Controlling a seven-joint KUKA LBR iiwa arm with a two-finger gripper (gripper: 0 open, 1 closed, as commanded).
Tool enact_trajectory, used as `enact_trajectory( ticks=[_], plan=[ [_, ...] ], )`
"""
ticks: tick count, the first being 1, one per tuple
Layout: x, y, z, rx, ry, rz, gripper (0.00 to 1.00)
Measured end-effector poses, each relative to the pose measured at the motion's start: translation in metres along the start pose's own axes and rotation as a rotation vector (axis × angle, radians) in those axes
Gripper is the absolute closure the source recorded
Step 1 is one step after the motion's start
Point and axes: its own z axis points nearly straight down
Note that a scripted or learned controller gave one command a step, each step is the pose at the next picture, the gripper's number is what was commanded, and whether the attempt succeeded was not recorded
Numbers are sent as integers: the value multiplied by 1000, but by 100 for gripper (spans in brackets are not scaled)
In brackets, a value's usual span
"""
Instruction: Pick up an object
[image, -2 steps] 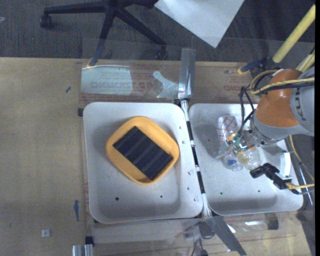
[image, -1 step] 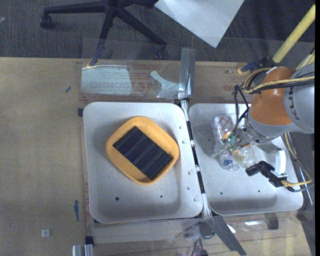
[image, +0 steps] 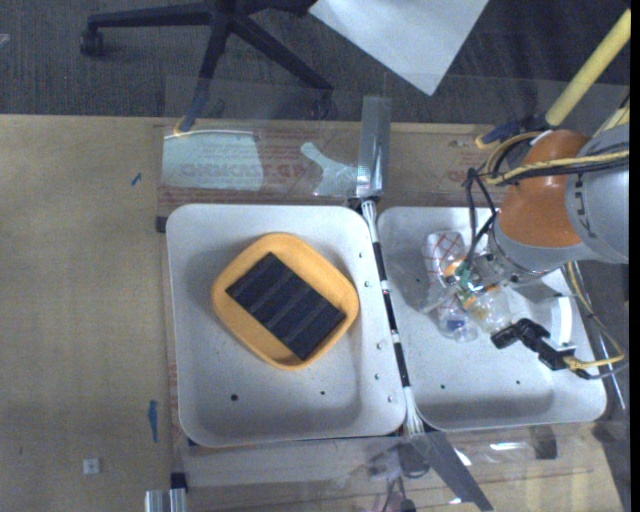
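Note:
An orange-yellow dish with a dark ribbed panel (image: 285, 300) lies tilted in the middle of the left bin (image: 200, 400). In the right bin (image: 500, 400) a crumpled clear plastic wrapper with red and white print (image: 446, 252) lies near the upper middle, and more clear crinkled plastic (image: 458, 318) sits just below it. My gripper (image: 478, 288) reaches down over this plastic from the right, under the orange band of the arm. Its fingertips are lost among the clutter of the wrapper.
A metal divider (image: 385, 300) runs between the two bins. Clear plastic sheets (image: 215, 160) lie taped on the bench behind the left bin. An office chair base (image: 215, 30) stands on the floor beyond the bench.

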Motion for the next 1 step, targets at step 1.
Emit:
enact_trajectory(
  ticks=[1],
  plan=[
    [-2,0,-10,-3,-2,3,100]
  ],
)
